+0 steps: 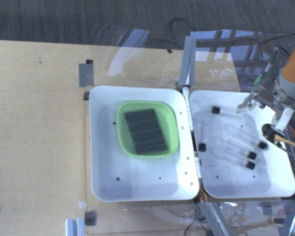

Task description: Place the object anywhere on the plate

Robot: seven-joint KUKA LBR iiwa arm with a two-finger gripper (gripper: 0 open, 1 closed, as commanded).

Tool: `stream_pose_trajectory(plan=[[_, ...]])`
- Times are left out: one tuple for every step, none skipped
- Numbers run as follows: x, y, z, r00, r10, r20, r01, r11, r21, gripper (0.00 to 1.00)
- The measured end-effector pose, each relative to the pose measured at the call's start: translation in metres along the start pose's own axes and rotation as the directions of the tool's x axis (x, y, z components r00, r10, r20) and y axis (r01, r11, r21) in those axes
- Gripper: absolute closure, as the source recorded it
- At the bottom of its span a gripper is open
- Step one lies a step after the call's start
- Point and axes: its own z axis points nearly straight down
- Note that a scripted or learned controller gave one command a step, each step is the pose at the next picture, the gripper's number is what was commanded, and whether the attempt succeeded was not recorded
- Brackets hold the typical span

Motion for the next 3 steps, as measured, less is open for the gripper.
stream_pose_trajectory(plan=[[-0.030, -0.022, -0.111, 0.998, 0.058, -0.001, -0.058, 0.998, -0.004, 0.00], [-0.051, -0.060, -0.164, 1.000, 0.016, -0.001, -0.016, 1.000, -0.006, 0.00], [-0.063, -0.067, -0.192, 0.999, -0.048, 0.000, 0.048, 0.999, -0.008, 0.00]])
